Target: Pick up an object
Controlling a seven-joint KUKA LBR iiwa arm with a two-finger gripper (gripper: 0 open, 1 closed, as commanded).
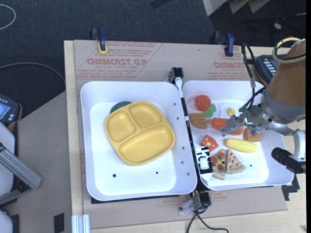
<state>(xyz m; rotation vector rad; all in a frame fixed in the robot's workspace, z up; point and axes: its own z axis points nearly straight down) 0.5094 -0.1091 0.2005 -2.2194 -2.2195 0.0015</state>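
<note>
Over the right bin [272,176], near its middle, the gripper [236,125] hangs low among the toy food, the arm reaching in from the bin's right edge. Its dark fingers [232,124] look parted, with nothing caught between them, so I'd call it released for now. Directly under and beside the fingertips lies an orange carrot-like piece [217,123], touching or very nearly touching them; that seems the likeliest thing to be picked.

Around it the bin is crowded. A red tomato [202,102] with a green bit [210,111] sits toward the far edge, a brown slice [198,120] lies against the left wall, a corn cob [241,145] lies just toward the near side of the gripper, a red wedge [209,141] sits left of the corn, and pizza slices [227,162] lie by the near edge. The left bin [92,144] holds a yellow divided plate [140,132].

To do this well, I'd say the fingers should straddle the carrot across its narrow width, go right down to the bin floor, and close before lifting. The corn and brown slice are near enough to be nudged, so a straight vertical approach looks safest, followed by a slow lift.
</note>
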